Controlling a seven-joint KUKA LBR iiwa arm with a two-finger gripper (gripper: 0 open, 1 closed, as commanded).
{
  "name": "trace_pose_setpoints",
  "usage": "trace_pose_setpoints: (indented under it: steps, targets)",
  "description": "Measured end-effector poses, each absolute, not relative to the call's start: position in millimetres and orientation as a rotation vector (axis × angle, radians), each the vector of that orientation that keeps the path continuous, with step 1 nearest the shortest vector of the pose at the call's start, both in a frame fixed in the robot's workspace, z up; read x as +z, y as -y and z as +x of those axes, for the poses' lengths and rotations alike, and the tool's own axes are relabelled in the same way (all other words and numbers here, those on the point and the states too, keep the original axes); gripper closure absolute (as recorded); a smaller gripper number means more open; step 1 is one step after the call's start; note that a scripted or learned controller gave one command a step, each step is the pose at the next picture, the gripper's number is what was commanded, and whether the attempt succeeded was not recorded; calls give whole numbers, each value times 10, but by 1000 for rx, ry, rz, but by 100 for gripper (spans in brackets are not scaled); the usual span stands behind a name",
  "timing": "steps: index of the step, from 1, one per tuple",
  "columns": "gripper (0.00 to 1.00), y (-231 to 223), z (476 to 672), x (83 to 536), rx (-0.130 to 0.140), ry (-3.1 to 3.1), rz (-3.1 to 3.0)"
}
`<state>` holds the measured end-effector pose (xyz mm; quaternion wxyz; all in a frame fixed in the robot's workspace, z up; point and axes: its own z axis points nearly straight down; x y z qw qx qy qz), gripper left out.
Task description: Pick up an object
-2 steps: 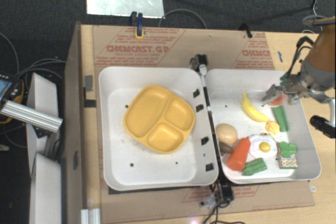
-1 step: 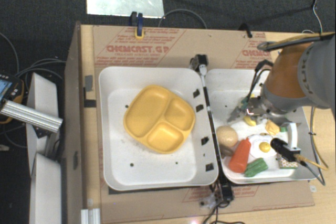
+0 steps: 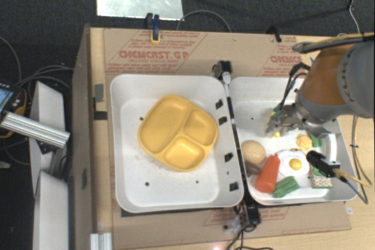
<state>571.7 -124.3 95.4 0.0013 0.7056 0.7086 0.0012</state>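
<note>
Reaching into the right bin [image 3: 258, 96], your gripper [image 3: 280, 121] hung above the toy food [image 3: 275, 170] to pick; finger state unclear.

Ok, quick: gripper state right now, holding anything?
Gripper: low in the right bin, above the toys; open or closed cannot be told, and no object shows in its grasp.

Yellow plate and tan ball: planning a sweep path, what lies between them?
In the camera view, the bins' adjoining rims with black clips separate the yellow plate from the tan ball.
</note>
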Motion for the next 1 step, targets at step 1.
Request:
trace_pose_setpoints:
  steps: [1]
  targets:
    - [100,478,6376,1913,21,-2229,2199]
